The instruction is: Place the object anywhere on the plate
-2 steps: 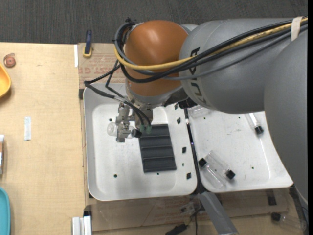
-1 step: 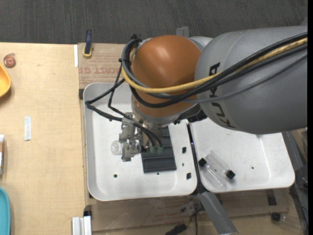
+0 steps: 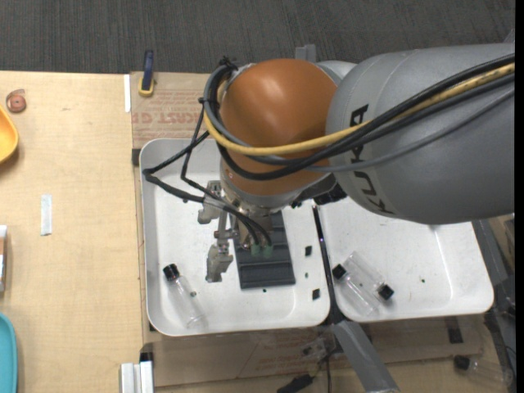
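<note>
Camera view, lower edge first: a teal item (image 3: 5, 354) shows partly at the lower left corner, on the wooden tabletop (image 3: 82, 285) that fills the left of the frame.

Left bin (image 3: 155, 219), lower centre: a clear vial with a black cap (image 3: 181, 285) lies flat on the bin floor in the lower left corner, cap toward the upper left. It rests alone, apart from the claw and just to the left of it.

Right bin (image 3: 458, 289), lower right: a second clear vial (image 3: 363, 283) lies flat near the bin's left wall, with black pieces at both ends.

The gripper (image 3: 254, 268) is low inside the left bin, about the middle of its floor. Its dark body and a metal bracket hang beneath the wrist. Whether the claw stands apart or together cannot be told, because the arm covers it from above. Nothing is seen held by it.

The arm (image 3: 426, 137) enters from the right, with its orange band (image 3: 274, 117) over the upper half of the left bin and black and yellow cables looped round it.

Farther back: a yellow dish edge (image 3: 5, 142) at the left border, a cardboard sheet (image 3: 172, 109) behind the left bin, a blue clamp (image 3: 147, 70), then dark carpet (image 3: 246, 15).
</note>
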Robot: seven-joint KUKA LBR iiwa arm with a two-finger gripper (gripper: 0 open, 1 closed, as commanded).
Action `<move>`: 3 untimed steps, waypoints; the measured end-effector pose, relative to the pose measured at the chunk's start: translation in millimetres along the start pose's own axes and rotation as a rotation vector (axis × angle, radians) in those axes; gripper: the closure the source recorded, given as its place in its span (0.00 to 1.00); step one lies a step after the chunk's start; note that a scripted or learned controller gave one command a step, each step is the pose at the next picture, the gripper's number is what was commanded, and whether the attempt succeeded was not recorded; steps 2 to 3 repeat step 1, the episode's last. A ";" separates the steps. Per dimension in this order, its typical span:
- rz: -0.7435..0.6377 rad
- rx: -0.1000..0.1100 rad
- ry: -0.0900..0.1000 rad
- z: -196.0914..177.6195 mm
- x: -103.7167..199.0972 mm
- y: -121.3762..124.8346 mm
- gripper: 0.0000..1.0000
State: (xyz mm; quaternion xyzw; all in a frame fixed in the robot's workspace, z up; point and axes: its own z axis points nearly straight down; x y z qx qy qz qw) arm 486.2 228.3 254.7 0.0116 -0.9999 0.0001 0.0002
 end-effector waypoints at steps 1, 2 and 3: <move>-0.703 -0.002 0.001 54.2 -11.2 -5.7 0.00; -0.703 -0.002 0.001 54.2 -11.2 -5.7 0.00; -0.703 -0.002 0.001 54.2 -11.2 -5.7 0.00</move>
